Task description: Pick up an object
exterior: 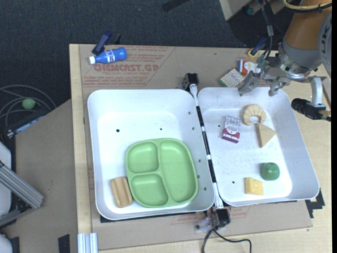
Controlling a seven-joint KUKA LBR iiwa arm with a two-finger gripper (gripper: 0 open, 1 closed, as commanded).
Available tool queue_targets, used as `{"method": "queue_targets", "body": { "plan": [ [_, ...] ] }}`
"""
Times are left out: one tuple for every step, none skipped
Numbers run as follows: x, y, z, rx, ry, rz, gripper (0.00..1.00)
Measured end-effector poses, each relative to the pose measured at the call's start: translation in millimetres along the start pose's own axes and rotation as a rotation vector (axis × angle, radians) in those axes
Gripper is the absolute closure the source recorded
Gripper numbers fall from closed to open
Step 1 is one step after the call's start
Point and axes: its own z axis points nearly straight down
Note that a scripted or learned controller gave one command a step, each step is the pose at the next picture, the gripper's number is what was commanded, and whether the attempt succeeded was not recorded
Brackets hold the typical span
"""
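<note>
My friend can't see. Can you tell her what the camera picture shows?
A robot gripper hangs open over the far edge of the right bin, which holds toy foods like a croissant and green apple. The left bin holds a green divided plate.

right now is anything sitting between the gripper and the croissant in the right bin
Nothing visible does. The gripper hangs above the far edge of the right bin, and the croissant lies just below it with bare white floor between. The small red packet and the wedge sit off to the sides.

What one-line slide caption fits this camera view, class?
Open gripper hovers above the right bin's far edge, near the croissant; nothing held.
</note>
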Motion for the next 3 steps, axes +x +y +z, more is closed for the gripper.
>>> {"method": "queue_targets", "body": {
  "plan": [
    [-10.1, -66.6, 65.8, 0.003, 0.000, 0.000, 0.00],
    [-33.1, -141.7, 116.0, 0.003, 0.000, 0.002, 0.00],
    [-41.4, -185.1, 115.5, 0.002, 0.001, 0.001, 0.00]
  ]
}}
